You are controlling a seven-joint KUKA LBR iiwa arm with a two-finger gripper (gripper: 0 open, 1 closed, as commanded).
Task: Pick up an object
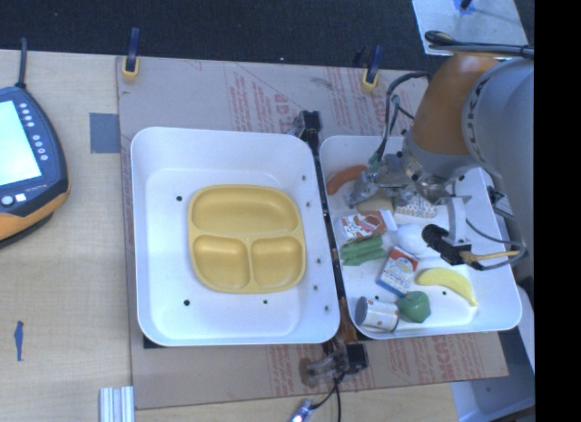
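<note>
Gripper (392, 178) position: low over the far part of the right bin (495, 320), near its far left corner. Finger state cannot be determined at this resolution; nothing is visibly held.

Candidate objects lie in the right bin: a banana (448, 283) near the right edge toward the near side, a green pepper (414, 306) beside it, a small carton (397, 271) in the middle, a green pod (363, 250) near the left wall, and an orange piece (345, 179) just beside the gripper.

Procedure: select one object standing apart from its neighbours. Centre the gripper over it, align across its narrow axis, descend vertically, then confirm capture before lifting.

Surface: the left bin (154, 230) carries a yellow divided tray (245, 236). Both bins rest on a cardboard sheet (227, 93) clamped to a wooden bench (64, 311). A pendant (23, 157) lies at the bench's left edge. Dark floor lies beyond.
</note>
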